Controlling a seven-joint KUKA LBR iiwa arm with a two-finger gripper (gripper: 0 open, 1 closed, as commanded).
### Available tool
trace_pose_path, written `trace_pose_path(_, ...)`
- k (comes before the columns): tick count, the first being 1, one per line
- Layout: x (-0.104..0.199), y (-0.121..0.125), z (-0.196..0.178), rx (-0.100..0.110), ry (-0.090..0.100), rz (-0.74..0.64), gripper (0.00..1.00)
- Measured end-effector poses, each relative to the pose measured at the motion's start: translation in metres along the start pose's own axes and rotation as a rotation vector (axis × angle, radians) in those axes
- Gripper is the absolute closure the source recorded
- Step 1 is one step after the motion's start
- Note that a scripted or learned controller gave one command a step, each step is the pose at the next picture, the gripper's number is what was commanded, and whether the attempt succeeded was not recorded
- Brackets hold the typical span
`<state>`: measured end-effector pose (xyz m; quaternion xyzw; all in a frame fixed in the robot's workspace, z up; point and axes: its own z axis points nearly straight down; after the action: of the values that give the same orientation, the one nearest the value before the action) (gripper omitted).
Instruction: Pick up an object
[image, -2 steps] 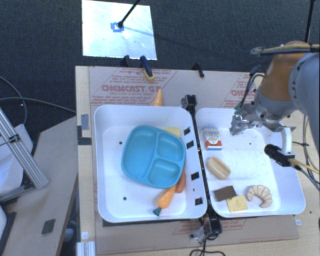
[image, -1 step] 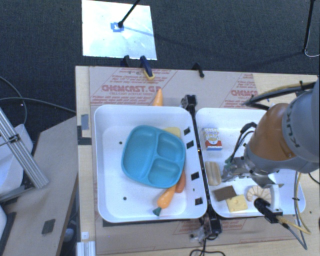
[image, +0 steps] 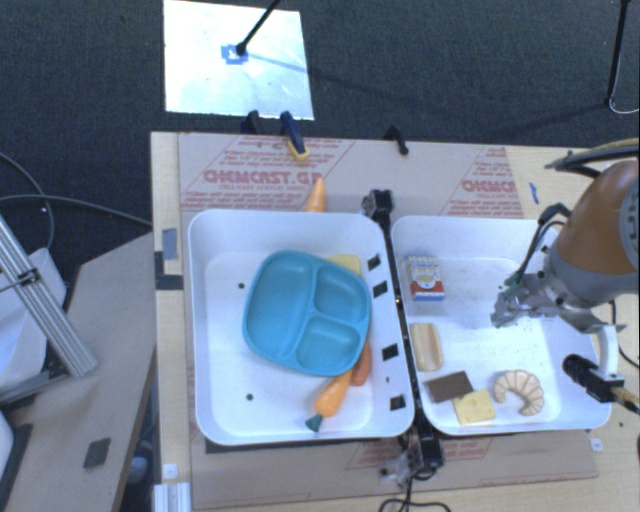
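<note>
The right bin holds a small white carton with a red and blue label, a tan bread stick, a brown square, a yellow cheese slice and a croissant. My gripper hovers low over the right half of this bin, above the croissant and right of the carton, with nothing seen between its fingers. The left bin carries a blue divided plate lying over a carrot and a yellow item.
The divider between the bins has black clips along it. An orange piece lies on the cardboard behind the left bin, near a blue and yellow clamp. A metal frame stands at the far left.
</note>
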<state>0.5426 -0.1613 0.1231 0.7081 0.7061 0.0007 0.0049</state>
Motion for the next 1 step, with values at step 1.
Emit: trace_pose_path(1,-0.044,0.0457,-0.0797,-0.006,-0.001,-0.007,1.0)
